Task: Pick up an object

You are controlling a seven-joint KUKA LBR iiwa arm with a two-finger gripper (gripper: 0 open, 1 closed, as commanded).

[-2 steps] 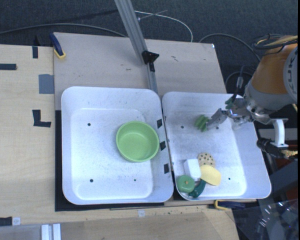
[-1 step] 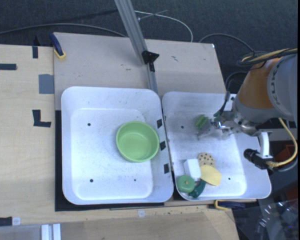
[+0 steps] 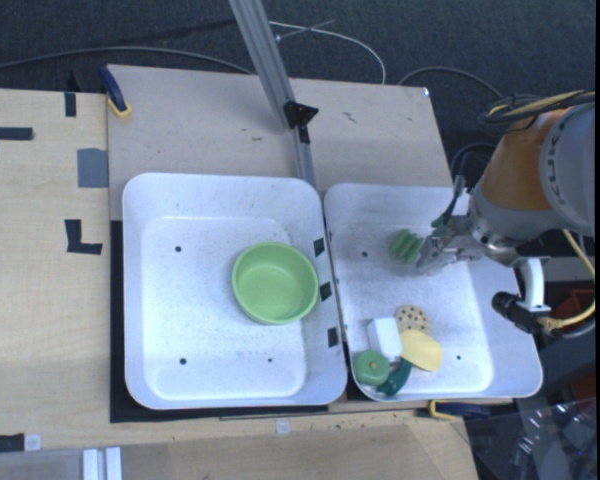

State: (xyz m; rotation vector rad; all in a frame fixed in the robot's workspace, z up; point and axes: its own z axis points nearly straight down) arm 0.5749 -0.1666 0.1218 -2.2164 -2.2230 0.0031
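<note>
The arm reaches in from the right, and its gripper (image 3: pixel 430 255) hangs low over the right bin (image 3: pixel 460 313), right beside a small ridged green object (image 3: pixel 405 245) that lies just to its left. A tan dotted piece (image 3: pixel 411 317), a yellow piece (image 3: pixel 423 350), a white block (image 3: pixel 385 334) and a green round toy (image 3: pixel 372 369) lie clustered in that bin's near left corner. A light green bowl (image 3: pixel 274 283) sits in the left bin (image 3: pixel 170 288).
A grey metal pole (image 3: pixel 270 58) slants over the bench behind the bins. Cables run across the dark floor at the back and beside the arm on the right. A blue and yellow clamp (image 3: pixel 113 92) sits at the bench's far left corner.
</note>
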